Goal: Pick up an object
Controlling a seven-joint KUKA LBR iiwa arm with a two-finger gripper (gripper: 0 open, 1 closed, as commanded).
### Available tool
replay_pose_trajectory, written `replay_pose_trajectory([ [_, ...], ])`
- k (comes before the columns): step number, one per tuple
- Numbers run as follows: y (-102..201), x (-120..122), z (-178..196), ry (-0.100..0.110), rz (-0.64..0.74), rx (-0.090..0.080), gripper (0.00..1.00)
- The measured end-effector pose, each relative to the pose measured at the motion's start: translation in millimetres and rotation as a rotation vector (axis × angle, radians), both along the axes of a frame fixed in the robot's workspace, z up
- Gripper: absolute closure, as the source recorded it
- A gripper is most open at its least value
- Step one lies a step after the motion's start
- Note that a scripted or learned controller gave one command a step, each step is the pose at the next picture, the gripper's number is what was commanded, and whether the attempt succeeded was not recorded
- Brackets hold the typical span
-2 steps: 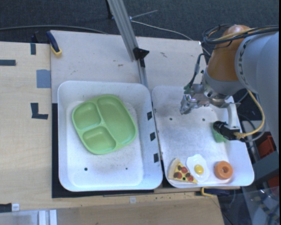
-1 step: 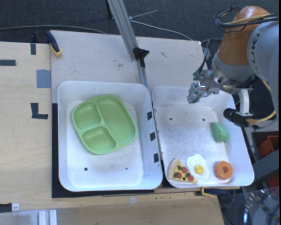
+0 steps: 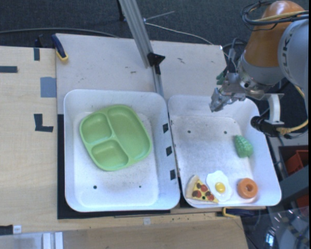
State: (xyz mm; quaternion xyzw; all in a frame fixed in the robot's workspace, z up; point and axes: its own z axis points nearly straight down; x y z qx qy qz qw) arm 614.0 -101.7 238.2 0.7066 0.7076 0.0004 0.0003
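My gripper [image 3: 218,105] hangs over the far edge of the right bin [image 3: 197,139], with nothing visible between its fingers. In that bin a green broccoli piece [image 3: 243,146] lies near the right wall. Along the near edge sit a pizza slice [image 3: 200,190], a fried egg [image 3: 218,183] and an orange donut [image 3: 247,188]. The left bin [image 3: 78,191] holds a green divided plate [image 3: 114,137].
A metal pole [image 3: 140,35] slants down from the top to the gap between the bins. A blue and yellow clamp [image 3: 59,48] lies at the bench's far left. Cables run beside the arm on the right.
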Motion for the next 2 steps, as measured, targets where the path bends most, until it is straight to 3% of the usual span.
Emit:
replay_pose_trajectory([
  [2, 106.8, -42.1, 4.0, 0.003, 0.005, 0.002, 1.00],
])
